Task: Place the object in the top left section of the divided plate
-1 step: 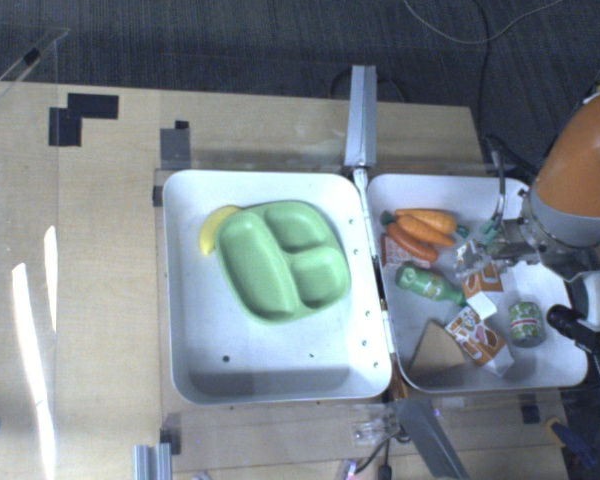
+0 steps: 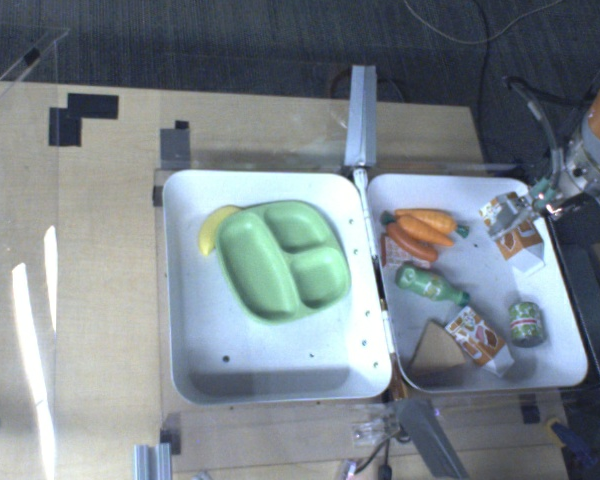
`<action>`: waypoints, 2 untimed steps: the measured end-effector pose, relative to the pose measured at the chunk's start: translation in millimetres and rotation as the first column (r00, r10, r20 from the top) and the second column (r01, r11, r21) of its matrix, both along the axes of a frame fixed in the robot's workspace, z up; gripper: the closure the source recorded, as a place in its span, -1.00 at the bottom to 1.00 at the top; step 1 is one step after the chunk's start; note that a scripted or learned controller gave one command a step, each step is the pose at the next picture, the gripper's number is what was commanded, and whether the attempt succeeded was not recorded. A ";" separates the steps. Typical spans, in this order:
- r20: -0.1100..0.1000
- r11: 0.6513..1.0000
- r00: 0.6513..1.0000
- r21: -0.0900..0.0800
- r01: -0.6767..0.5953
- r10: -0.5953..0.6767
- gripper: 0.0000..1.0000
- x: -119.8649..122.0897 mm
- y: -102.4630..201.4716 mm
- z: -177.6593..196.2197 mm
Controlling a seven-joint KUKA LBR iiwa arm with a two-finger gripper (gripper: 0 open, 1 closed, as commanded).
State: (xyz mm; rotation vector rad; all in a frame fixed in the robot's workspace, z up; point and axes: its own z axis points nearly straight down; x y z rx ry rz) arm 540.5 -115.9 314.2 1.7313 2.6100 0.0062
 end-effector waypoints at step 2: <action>-0.004 0.996 0.996 0.002 -0.093 0.093 1.00 51.0 106.1 -85.8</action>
